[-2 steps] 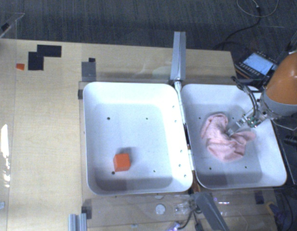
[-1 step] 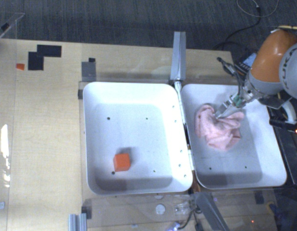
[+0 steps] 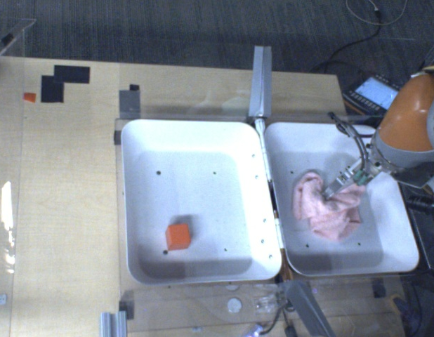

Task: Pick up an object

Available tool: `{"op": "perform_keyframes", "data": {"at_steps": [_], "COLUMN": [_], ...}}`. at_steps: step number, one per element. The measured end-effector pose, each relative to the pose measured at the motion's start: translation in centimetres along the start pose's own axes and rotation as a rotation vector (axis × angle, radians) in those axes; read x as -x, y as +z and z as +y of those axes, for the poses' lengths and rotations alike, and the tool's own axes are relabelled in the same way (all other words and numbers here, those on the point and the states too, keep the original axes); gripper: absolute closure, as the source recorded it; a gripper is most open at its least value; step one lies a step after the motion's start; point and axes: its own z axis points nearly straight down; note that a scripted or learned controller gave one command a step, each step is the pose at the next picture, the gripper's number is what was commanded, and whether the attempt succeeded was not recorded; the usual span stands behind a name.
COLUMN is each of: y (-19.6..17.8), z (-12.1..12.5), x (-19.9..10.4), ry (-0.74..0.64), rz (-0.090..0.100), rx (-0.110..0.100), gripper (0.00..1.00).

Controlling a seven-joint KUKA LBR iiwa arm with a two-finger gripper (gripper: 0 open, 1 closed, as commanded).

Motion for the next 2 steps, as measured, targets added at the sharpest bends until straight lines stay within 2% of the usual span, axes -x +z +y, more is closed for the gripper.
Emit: {"op": "perform_keyframes", "data": {"at_steps": [1, 2], "y": [-0.1, -1.4], "z": [-1.6, -1.1], "x": [-2.4, -2.3], "ry": [-0.112, -0.113], "rz": [-0.003, -0.009], "rx": [0.003, 0.011], "gripper": [0.00, 1.00]}}
